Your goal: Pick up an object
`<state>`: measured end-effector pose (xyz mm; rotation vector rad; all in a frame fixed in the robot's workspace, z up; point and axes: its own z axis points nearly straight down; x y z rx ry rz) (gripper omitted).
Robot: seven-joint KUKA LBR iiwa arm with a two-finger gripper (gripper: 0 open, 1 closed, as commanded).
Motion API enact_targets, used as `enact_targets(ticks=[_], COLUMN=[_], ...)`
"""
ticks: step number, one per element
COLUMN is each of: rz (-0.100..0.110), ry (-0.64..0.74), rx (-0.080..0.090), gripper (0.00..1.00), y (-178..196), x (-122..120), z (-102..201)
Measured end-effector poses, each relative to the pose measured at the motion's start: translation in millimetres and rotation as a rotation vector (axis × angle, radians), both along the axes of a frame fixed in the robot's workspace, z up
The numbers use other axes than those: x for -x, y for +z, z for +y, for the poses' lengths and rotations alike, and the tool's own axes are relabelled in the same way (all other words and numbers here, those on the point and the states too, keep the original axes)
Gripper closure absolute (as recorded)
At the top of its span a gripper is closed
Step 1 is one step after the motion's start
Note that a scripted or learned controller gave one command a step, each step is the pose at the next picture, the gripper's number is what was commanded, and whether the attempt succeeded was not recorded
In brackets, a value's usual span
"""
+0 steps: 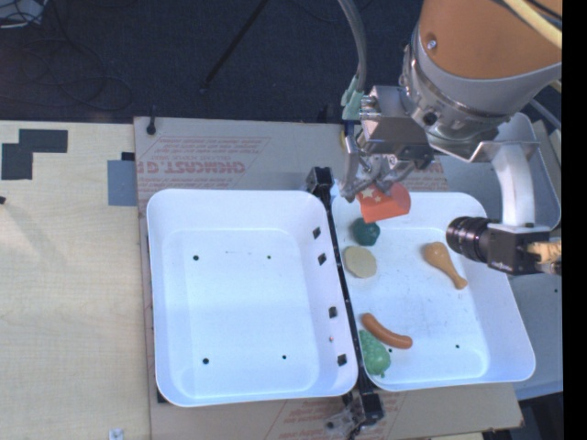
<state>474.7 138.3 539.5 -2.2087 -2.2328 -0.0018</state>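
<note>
My gripper [373, 189] hangs over the far left corner of the right bin [495, 356]. An orange-red block [386, 205] sits at its tips, and a bit of the block shows between the two fingers, so they are shut on it. Just below the block lies a dark green round piece [367, 233], and a beige disc [359, 262] rests in front of that. A tan drumstick-shaped piece [444, 264] lies towards the bin's right side.
An orange sausage-shaped piece [386, 331] and a green leafy piece [374, 356] lie at the right bin's near left corner. The left bin [165, 291] adjoins it along a black-clipped divider [328, 273]. A black cylinder [481, 241] of the arm overhangs the right bin's right side.
</note>
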Motion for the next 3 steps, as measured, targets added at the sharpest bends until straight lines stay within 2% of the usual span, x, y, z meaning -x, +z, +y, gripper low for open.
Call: enact_targets(ticks=[1, 2, 3], rz=[0.004, 0.015, 0.016], ry=[-0.005, -0.008, -0.013], rx=[0.002, 0.009, 0.011], gripper=[1.00, 1.00, 1.00], y=[-4, -125, -262], x=[-3, 0, -39], z=[70, 106, 97])
